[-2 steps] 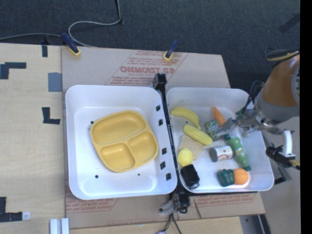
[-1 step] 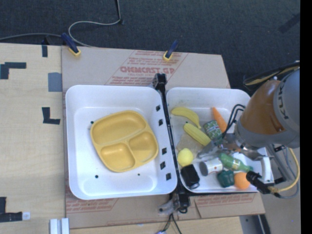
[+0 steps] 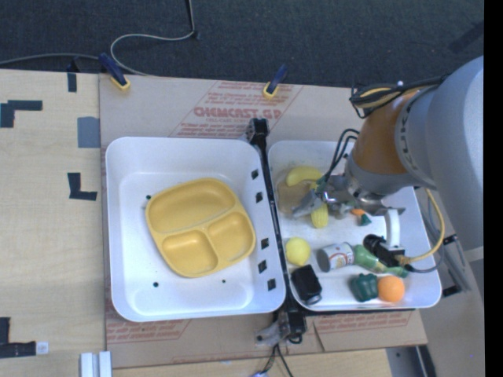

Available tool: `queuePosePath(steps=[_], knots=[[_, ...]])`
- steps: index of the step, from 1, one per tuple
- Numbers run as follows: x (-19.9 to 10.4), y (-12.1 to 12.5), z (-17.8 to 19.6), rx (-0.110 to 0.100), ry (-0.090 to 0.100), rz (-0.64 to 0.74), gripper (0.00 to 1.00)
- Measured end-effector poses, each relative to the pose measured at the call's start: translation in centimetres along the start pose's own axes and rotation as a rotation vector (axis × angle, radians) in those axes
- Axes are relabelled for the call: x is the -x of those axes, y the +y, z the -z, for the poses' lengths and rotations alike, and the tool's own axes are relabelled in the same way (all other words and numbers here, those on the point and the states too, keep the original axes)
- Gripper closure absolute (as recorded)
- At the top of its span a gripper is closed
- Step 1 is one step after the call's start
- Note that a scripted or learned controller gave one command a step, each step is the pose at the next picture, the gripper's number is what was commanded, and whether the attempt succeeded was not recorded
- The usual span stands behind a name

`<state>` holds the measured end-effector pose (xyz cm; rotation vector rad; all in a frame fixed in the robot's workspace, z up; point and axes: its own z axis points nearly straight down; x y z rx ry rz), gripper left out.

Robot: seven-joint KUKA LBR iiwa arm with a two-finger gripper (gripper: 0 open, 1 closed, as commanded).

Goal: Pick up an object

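Observation:
My gripper [image 3: 321,203] reaches down into the right bin [image 3: 428,289] near its upper middle. A small yellow object [image 3: 320,218] sits right at the fingertips, and I cannot tell whether it is between them. A banana [image 3: 301,176] lies just above and left of the gripper. Lower in the bin are a yellow lemon [image 3: 297,250], a small bottle [image 3: 338,255], a black object [image 3: 306,283], a green toy [image 3: 364,287] and an orange ball [image 3: 391,289].
The left bin [image 3: 130,289] holds a yellow divided plate [image 3: 200,226]. A black divider clip [image 3: 258,129] sits between the bins. The arm's grey body [image 3: 440,148] covers the right bin's upper right. Cables run along the bin's right side.

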<state>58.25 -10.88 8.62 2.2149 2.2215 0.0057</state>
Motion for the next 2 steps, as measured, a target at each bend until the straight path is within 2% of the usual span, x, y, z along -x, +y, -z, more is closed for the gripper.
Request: queuePosePath(steps=[1, 2], knots=[[0.1, 0.0, 1.0, -0.002, -0.001, -0.001, 1.00], [-3.9, 7.2, 9.9, -0.004, 0.000, -0.001, 1.00]])
